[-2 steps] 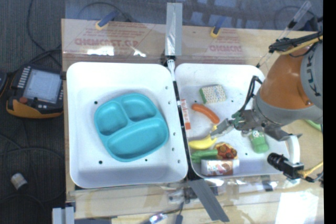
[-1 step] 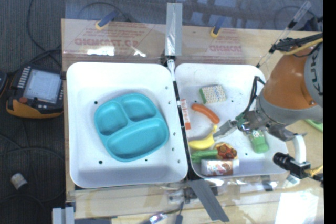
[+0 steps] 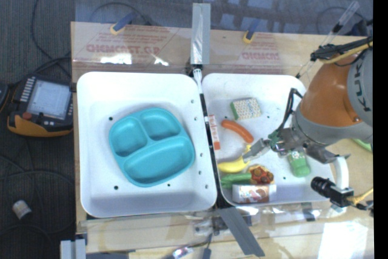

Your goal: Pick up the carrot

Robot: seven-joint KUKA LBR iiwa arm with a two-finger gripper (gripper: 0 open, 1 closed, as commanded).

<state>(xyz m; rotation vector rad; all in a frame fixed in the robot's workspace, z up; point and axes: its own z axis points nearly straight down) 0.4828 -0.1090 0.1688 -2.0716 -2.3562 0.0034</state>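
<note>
Camera view — carrot point(image 3: 237, 130) just left of hand point(image 3: 262, 147), apart.

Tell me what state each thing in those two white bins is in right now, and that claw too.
carrot: lying loose in the right bin, not held
claw: low over the bin, beside the banana
banana: lying flat
sponge: resting near the bin's back wall
can: on its side
green bottle: lying partly under the arm
blue tray: flat in the left bin, compartments empty

Even overhead light, soft shadows; glare on white bins point(image 3: 139, 79); slightly soft focus overall.
</note>
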